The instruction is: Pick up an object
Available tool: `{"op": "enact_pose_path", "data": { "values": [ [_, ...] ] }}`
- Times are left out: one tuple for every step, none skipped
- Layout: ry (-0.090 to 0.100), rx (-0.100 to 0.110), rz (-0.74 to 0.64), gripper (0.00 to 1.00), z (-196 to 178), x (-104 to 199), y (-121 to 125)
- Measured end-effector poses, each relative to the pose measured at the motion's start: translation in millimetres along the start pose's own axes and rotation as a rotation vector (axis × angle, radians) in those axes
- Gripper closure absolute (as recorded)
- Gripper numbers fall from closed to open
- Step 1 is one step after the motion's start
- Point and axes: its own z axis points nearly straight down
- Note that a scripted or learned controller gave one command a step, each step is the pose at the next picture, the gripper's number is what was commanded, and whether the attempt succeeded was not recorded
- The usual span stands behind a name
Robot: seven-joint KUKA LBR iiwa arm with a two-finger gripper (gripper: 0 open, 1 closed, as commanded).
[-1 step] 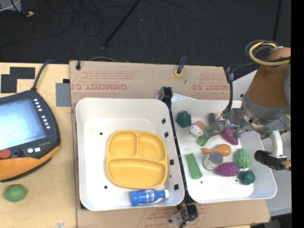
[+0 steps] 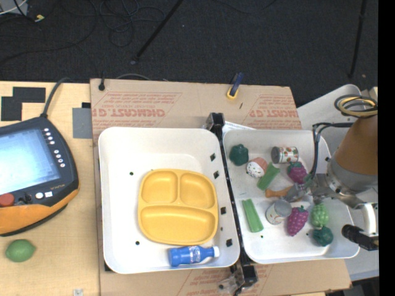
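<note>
the likeliest target is the purple plastic grape bunch (image 2: 297, 219), lying in the right white bin (image 2: 271, 250) near its front right part. it looks light, rigid and knobbly; the bumps give purchase, so taking it across its narrower width appears the soundest hold. a small grey round lid-like piece (image 2: 278, 211) lies just beside it on the left, and a pale green grape bunch (image 2: 319, 215) just beside it on the right, which could foul a descent. a second purple bunch (image 2: 297, 172) and a small printed can (image 2: 285, 155) lie further back. the gripper (image 2: 307, 189) sits low over the bin's right-centre; its state cannot be judged. the left white bin (image 2: 117, 165) bears a yellow divided tray (image 2: 178, 205).
</note>
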Motion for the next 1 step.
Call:
{"op": "enact_pose_path", "data": {
  "values": [
    [0.002,-0.008,-0.006,0.00,8.7,-3.7,-11.7]
  ]
}}
